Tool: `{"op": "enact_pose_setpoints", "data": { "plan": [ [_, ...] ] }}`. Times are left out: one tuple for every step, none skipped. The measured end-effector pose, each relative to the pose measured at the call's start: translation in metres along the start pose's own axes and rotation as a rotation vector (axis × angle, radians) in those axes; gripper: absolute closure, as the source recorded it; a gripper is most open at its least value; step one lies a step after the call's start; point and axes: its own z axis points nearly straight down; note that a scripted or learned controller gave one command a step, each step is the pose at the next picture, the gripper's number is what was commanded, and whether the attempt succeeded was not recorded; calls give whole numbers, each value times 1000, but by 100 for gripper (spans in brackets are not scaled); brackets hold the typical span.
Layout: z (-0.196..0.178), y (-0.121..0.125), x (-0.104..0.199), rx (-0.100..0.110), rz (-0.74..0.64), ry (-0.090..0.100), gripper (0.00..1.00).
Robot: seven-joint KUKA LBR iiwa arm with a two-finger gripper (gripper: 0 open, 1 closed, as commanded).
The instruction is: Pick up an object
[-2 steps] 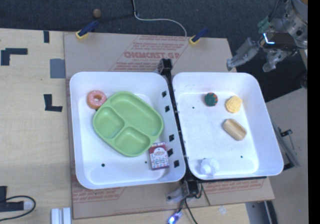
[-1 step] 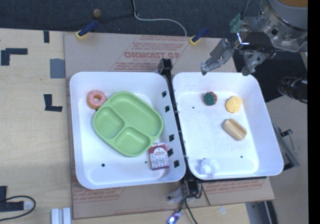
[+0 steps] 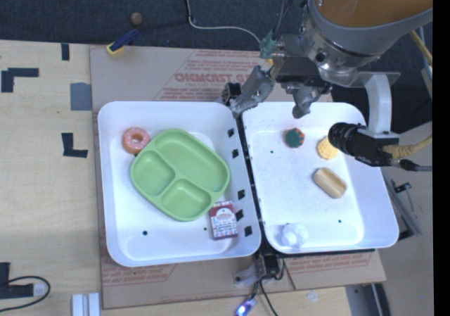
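white plastic forms both shallow bins on the surface. the left bin (image 3: pixel 112 188) carries a green divided plate (image 3: pixel 180 174), with a pink doughnut (image 3: pixel 135 140) just beside its upper left edge and a small red carton (image 3: pixel 223 222) touching its lower right edge. in the right bin (image 3: pixel 365 219) are seen a green and red toy (image 3: pixel 294 137), a yellow waffle-like piece (image 3: pixel 325 148) partly hidden by a black cylinder, a tan bread roll (image 3: pixel 329 182) and a small white object (image 3: pixel 292 234) near the lower rim. the end effector (image 3: pixel 275 98) is held at the upper centre of the frame, above the top of the divide between the bins, its two fingers spread apart and grasping nothing.
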Motion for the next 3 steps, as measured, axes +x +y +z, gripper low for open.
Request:
{"op": "enact_pose_setpoints", "data": {
  "plan": [
    [83, 2, 69, 6, 3, -3, 0],
    [24, 2, 129, -7, 2, 2, 0],
    [18, 2, 126, -1, 5, -2, 100]
  ]
}}
